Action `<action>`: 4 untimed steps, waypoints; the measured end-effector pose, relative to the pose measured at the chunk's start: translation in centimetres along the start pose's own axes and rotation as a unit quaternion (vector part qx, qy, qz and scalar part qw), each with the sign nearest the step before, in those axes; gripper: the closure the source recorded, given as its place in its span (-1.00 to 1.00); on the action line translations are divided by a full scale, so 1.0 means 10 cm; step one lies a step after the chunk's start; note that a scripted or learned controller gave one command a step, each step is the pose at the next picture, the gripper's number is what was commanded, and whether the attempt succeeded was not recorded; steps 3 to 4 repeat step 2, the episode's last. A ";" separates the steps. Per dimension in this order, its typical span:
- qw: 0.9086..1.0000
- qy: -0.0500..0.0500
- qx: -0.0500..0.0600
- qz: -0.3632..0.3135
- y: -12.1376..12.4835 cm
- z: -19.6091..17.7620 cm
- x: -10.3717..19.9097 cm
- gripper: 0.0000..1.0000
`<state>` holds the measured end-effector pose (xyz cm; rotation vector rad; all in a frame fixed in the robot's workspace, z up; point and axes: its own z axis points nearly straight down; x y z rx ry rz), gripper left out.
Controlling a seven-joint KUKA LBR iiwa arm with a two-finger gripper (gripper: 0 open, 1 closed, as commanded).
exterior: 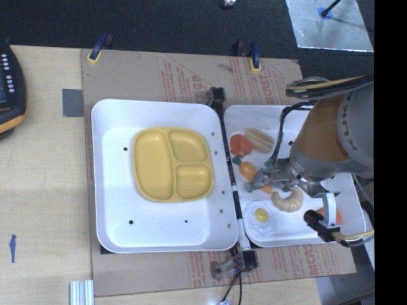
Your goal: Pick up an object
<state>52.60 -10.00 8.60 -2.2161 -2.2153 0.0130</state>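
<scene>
Table (44, 170): two white bins; claw (267, 178), grip state indeterminable, near right bin's (245, 116) nine-o'clock edge by croissant (287, 200).

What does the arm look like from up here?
The arm is bulky and rounded, grey, with a broad orange band above the wrist. Black and yellow cables loop over it. The gripper is small, grey metal.
</scene>
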 end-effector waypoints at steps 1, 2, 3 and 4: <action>1.000 0.000 -0.003 -0.002 0.02 -0.16 0.02 1.00; 1.000 0.002 -0.009 -0.005 -0.52 -1.67 0.62 1.00; 1.000 0.002 -0.009 -0.005 -0.52 -1.67 0.62 1.00; 1.000 0.002 -0.009 -0.005 -0.52 -1.67 0.62 1.00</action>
